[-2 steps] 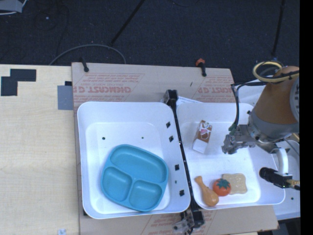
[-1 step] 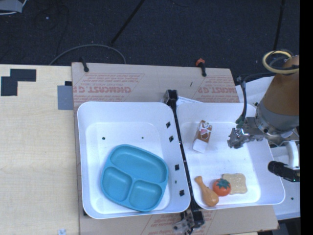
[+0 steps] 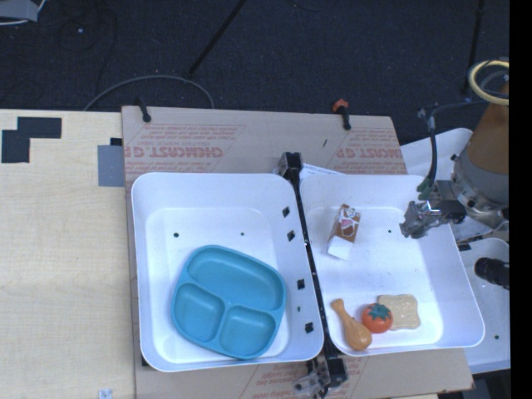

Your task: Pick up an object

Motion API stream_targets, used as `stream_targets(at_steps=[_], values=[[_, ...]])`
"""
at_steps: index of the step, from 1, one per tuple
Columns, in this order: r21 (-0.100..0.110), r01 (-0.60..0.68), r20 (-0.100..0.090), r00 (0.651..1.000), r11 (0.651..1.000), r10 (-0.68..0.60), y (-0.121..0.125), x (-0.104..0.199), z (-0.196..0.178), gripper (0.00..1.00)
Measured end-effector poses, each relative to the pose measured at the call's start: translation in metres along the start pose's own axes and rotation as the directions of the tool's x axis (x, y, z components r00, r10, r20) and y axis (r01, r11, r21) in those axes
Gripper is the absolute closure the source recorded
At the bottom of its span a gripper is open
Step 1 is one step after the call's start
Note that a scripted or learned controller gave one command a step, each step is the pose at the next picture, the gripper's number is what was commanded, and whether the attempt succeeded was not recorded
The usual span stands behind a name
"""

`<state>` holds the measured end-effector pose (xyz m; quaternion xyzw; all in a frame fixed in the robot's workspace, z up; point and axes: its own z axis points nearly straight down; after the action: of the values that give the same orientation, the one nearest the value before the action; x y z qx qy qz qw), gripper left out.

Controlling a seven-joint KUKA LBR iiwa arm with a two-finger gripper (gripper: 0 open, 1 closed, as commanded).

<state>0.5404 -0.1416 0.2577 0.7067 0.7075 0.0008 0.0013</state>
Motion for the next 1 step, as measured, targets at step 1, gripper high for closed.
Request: stream_targets(at_steps=[1], values=[[0.008, 0.002, -0.003, 1.000, 1.000, -0.002, -0.0102, 0.0438, 0.0128, 1.00]])
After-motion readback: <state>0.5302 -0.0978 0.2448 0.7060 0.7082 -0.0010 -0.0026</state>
